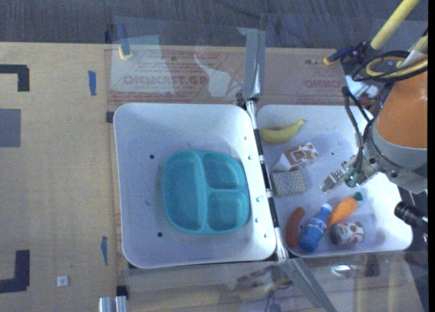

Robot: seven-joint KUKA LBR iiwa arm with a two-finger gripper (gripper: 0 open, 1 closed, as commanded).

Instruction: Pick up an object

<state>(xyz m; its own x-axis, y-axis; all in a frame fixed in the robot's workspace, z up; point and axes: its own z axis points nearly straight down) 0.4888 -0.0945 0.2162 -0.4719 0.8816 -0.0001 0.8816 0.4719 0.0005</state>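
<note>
The right bin (pixel 326 117) holds a yellow banana (pixel 282 130) at the back, a small white and orange carton (pixel 300 156), and a grey speckled square pad (pixel 289 183). Along its front lie a red-brown sausage (pixel 294 226), a blue bottle (pixel 314 228), an orange carrot (pixel 342 210) and a small red and white can (pixel 347 234). My gripper (pixel 338 179) hangs over the right bin's middle, right of the carton and just above the carrot. Nothing shows in its grasp.
The left bin (pixel 136 141) holds a teal divided plate (pixel 205 192). A metal divider (pixel 262 181) separates the bins. The arm's orange band (pixel 404 117) and cables (pixel 367 66) fill the upper right. A clear panel (pixel 183 66) stands behind the bins.
</note>
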